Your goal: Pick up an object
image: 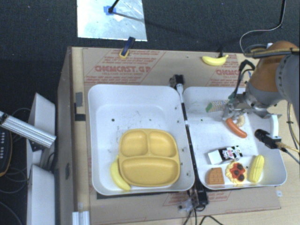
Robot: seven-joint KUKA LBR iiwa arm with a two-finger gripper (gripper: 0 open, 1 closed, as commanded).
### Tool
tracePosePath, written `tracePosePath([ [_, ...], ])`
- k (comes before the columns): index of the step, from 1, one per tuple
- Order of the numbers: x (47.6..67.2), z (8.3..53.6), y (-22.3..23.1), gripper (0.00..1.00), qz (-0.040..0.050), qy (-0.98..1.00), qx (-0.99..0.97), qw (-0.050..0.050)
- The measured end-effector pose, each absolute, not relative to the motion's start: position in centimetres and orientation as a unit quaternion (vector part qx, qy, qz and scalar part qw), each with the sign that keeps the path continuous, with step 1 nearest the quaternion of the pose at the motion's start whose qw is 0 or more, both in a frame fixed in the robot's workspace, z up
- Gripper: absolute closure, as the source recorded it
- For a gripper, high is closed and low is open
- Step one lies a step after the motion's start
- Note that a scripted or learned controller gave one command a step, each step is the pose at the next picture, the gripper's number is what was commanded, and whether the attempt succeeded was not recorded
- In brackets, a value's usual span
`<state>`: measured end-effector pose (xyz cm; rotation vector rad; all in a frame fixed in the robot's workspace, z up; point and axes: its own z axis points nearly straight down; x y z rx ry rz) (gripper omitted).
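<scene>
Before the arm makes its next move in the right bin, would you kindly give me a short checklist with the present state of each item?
1. Gripper is over the right bin: ok.
2. A target lies close by: ok, the hot dog is just below the gripper.
3. Something is between the fingers already: cannot tell, the wrist hides them.
4. Hot dog has room around it: ok, the carton, pizza, cracker and corn sit apart, near the front wall.
5. Green-tipped piece beside the gripper is out of the way: cannot tell.
</scene>
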<state>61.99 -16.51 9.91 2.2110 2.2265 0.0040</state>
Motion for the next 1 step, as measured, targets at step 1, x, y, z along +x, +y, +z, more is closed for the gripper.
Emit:
tracePosePath([
  [1,59.95,18.57,-7.98,1.0,0.002,0.709,0.705,0.001],
])
